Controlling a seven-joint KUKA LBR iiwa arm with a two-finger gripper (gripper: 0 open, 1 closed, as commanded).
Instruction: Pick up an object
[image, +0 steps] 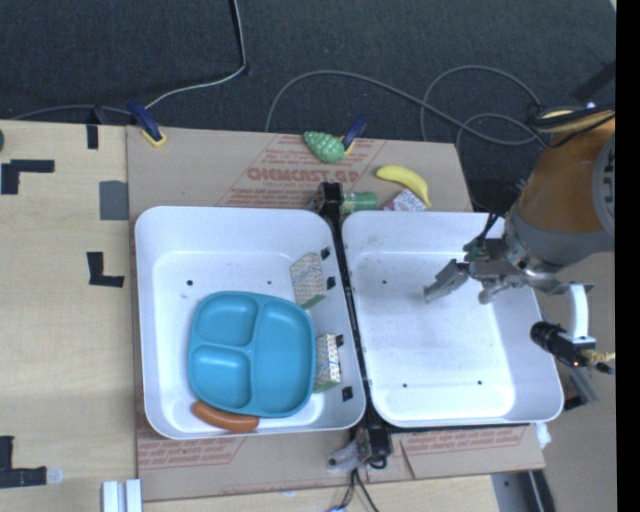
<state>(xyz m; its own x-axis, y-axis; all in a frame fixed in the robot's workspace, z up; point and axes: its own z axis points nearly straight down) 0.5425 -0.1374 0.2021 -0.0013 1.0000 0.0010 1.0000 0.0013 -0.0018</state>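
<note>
An orange sausage (226, 417) lies against the smooth blue sectioned plate (250, 353) in the glossy white left bin (160, 300). Over the right bin (440, 390), the gripper (462, 283) spreads metal fingers, holding nothing. Beyond, a yellow banana (404, 182) rests on cardboard

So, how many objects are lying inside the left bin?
4: a blue plate in the middle, an orange sausage at its front edge, two small packets along the right wall. The plate may hide more.

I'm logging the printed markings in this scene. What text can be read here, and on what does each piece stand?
"CHEMCAST GP": red print on the cardboard sheet, behind the left bin.
Red print along the cardboard's front edge, below both bins: too small to read.
</note>
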